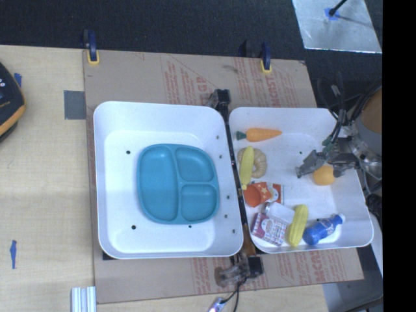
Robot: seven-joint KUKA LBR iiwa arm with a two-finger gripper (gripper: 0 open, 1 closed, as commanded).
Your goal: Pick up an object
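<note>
A sheet of brown cardboard (195, 77) clamped to the wooden bench carries two white bins. The left bin (110, 174) holds a blue divided plate (177, 182). The right bin (296, 125) holds a toy carrot (262, 134), a yellow banana (246, 166), a red packet (262, 193), a corn cob (298, 225) and a blue bottle (322, 229). At that bin's right side the gripper (323, 163) reaches in, its dark fingers spread apart, with a small orange fruit (324, 175) just below them, touching or nearly so; whether it is gripped cannot be told.
</note>
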